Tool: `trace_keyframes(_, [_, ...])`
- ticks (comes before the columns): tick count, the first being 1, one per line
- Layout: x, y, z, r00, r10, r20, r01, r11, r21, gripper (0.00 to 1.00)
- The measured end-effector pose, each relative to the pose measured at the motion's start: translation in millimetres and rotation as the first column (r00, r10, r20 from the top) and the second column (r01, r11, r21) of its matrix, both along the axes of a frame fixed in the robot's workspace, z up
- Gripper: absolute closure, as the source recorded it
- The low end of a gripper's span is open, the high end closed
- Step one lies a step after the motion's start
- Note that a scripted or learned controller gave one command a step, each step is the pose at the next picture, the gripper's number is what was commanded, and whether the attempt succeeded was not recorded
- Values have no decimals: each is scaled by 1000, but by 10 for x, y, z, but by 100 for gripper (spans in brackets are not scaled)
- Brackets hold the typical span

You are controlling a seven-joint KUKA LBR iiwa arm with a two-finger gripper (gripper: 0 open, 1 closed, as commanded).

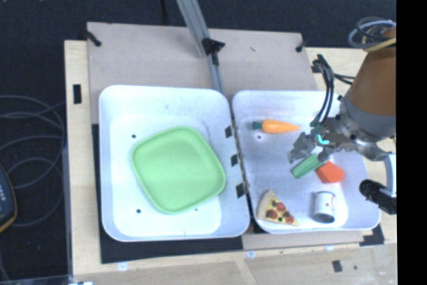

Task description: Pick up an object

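- My arm (377, 93) comes in from the right of the camera view, grey with its orange band above the wrist, over the right bin (267, 107).
- My pincer (308, 151) hangs low over the middle of that bin, its dark fingers right at the upper end of a green block (305, 166).
- I cannot tell whether my fingers are apart or together, nor whether they touch the green block; the view is too blurred there.
- The green block lies slantwise on the bin floor, its lower end towards the left, its upper end just beside an orange-red block (329, 173).
- A toy carrot (279, 126) lies near the upper left of my bin, tip pointing right, apart from my pincer.
- A toy pizza slice (275, 208) rests at the bin's lower left corner.
- A small grey cylinder (323, 206), like a cup on its side, lies near the lower edge, to the right of the pizza slice.
- The left bin (117, 143) holds a pale green square plate (177, 169), flat, near its middle.
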State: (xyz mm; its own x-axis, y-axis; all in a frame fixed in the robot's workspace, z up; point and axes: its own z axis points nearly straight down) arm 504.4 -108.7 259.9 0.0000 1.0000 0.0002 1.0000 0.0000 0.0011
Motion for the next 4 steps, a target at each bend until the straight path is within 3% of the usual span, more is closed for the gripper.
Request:
trace_keyframes(1, [0,0,-1,1000,0,0,0,1000,0,0])
trace_keyframes(4, [-81,21,-1596,1000,-1,-1,1,1000,-1,0])
